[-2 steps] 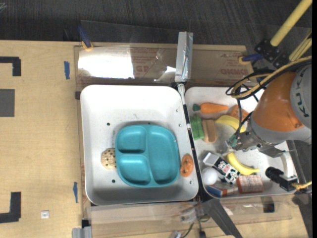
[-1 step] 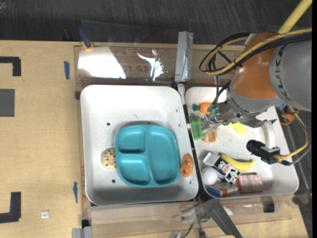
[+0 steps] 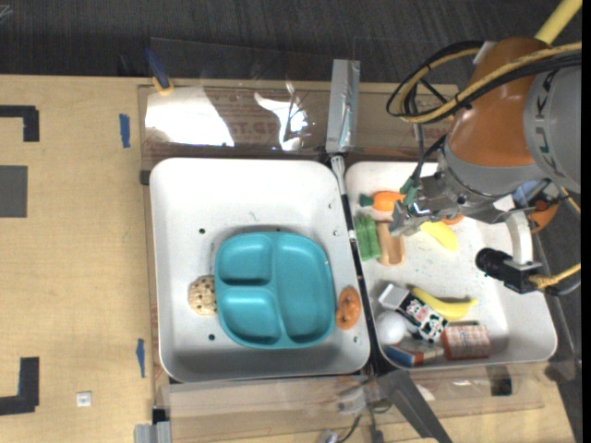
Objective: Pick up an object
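The right-hand bin (image 3: pixel 531 340) in the right half of the frame holds a loose heap of small toy-like things. Along its left wall lie a green stick-shaped piece (image 3: pixel 367 236) and a tan cylinder (image 3: pixel 391 247), with an orange piece (image 3: pixel 385 199) just above them. A small yellow piece (image 3: pixel 442 236) sits near the middle of the bin. Toward the lower edge are a banana (image 3: pixel 443 304), a white ball (image 3: pixel 391 329), a small printed box (image 3: pixel 423 319) and a reddish can (image 3: pixel 464 341), all crowded together and partly touching.

The pieces nearest the arm are the likeliest targets, though which one is meant cannot be told. They look like light, stiff plastic with smooth, somewhat slippery skins. The tan cylinder and green stick would best be taken across their narrow width near the middle, so they do not pivot. The ball would tend to roll away.

The pincer (image 3: pixel 409 212) hangs low over the upper left of this bin, just beside the orange piece and above the tan cylinder. Its tips are dark and blurred against the clutter, so I cannot tell how far they stand apart, nor whether anything is caught there.

The left bin (image 3: pixel 175 201) holds a teal divided plate (image 3: pixel 275 288), with a cookie (image 3: pixel 202 294) at its left edge and an orange lump (image 3: pixel 348 307) at its right.
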